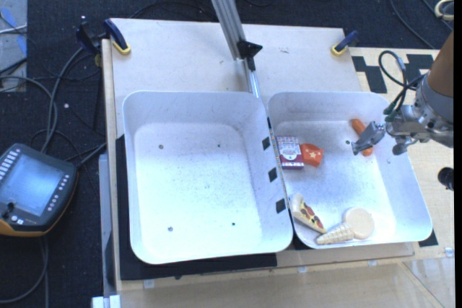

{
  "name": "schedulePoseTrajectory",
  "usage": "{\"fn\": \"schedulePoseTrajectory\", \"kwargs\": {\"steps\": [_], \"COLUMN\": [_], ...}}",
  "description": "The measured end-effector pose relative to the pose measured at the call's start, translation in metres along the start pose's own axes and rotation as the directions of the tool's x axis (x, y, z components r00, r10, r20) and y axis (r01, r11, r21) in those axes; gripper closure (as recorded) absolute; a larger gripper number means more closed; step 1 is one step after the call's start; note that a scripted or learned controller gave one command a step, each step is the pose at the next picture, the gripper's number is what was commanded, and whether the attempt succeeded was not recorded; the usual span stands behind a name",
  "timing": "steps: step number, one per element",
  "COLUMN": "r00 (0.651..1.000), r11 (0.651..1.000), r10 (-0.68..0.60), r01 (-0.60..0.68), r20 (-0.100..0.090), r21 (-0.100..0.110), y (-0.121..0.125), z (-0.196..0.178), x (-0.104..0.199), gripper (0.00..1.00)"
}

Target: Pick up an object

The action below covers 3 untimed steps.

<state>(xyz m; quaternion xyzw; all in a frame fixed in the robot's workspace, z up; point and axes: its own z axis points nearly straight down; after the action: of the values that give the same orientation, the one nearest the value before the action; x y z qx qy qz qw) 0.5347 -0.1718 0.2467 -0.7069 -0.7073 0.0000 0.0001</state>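
Nearest, a toy ice cream cone [348, 227] lies by the right bin's [404, 191] front edge. From the right, the arm reaches in level; its gripper [384, 138] hangs spread wide beside an orange carrot [361, 133] near the back edge.

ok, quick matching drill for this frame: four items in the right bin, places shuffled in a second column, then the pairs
Things:
1. red and white carton
2. pizza slice
3. ice cream cone
4. orange piece

Places:
A. near the bin's front edge, right of the pizza slice
B. far right part of the bin, next to the gripper
C. by the divider between the bins, mid depth, with a red item on its right
D. front left corner, close to the divider

Pairs: 1-C, 2-D, 3-A, 4-B
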Motion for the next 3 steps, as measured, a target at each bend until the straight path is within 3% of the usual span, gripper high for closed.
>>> {"fn": "schedulePoseTrajectory", "kwargs": {"steps": [1,2,3], "r00": [1.000,1.000,1.000], "r11": [1.000,1.000,1.000], "r10": [-0.001,-0.002,0.001], "r01": [0.001,0.002,-0.001], "r20": [-0.001,-0.002,0.000], "r21": [0.005,0.003,-0.001], "y": [0.030,-0.025,-0.023], "z": [0.137,0.152,0.141], "x": [0.014,0.071,0.068], "gripper": [0.00,0.00,1.00]}}
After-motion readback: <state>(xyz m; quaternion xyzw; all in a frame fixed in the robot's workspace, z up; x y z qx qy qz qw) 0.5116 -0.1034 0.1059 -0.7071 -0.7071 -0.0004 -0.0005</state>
